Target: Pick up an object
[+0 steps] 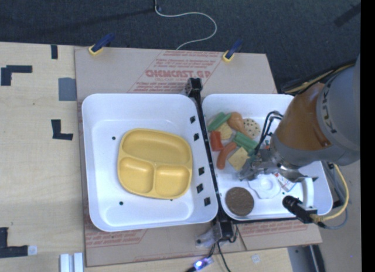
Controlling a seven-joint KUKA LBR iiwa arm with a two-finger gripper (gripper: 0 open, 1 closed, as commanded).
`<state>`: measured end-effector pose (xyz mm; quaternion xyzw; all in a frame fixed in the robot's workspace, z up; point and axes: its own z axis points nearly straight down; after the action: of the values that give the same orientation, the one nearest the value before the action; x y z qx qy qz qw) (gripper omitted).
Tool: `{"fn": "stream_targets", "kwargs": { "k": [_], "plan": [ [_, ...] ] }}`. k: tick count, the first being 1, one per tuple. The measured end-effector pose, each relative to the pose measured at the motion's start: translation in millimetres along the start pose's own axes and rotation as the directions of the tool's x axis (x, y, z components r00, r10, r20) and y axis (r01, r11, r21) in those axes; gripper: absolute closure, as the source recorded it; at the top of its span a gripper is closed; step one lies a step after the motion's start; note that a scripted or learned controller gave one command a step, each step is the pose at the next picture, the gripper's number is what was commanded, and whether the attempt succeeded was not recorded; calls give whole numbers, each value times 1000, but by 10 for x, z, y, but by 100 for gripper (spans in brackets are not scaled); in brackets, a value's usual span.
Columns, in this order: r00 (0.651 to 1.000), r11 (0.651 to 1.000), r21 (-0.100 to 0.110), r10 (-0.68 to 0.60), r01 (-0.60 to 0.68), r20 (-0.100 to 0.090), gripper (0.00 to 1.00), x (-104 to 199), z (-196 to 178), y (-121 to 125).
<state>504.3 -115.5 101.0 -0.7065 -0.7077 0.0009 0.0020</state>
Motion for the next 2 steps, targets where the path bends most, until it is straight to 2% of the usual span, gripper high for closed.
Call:
{"fn": "stream_targets", "kwargs": {
  "k": [1,2],
  "plan": [
    [1000,1000,-4,0,0,1,100,48,-496,-93],
    [1000,1000,-6,0,0,2,100,71,-916,-71]
  ]
}}
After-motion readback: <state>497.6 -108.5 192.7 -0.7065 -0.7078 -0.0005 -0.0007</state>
